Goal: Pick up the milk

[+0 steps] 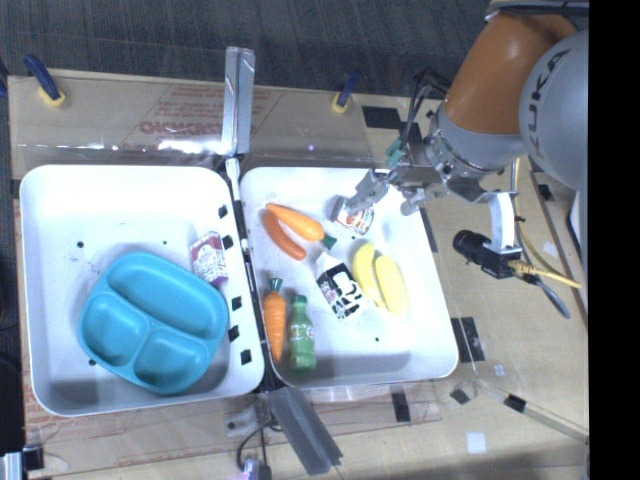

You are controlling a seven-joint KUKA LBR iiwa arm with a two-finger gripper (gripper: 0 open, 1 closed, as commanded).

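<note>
The milk (pixel 340 290) is a small white carton with black cow patches. It lies on its side in the middle of the right bin (pixel 430 348), between a carrot-like orange piece and a yellow banana. My gripper (pixel 390 196) hangs over the bin's far right corner, well behind the carton and apart from it. Its two fingers stand apart with nothing between them. A small grey and red can (pixel 352 214) sits just under the left fingertip.
The right bin also holds an orange sausage-like piece (pixel 292 228), a banana (pixel 385 280), a carrot (pixel 275 320) and a green bottle (pixel 301 334). The left bin (pixel 40 228) holds a blue divided plate (pixel 152 320) and a small pink packet (pixel 208 257).
</note>
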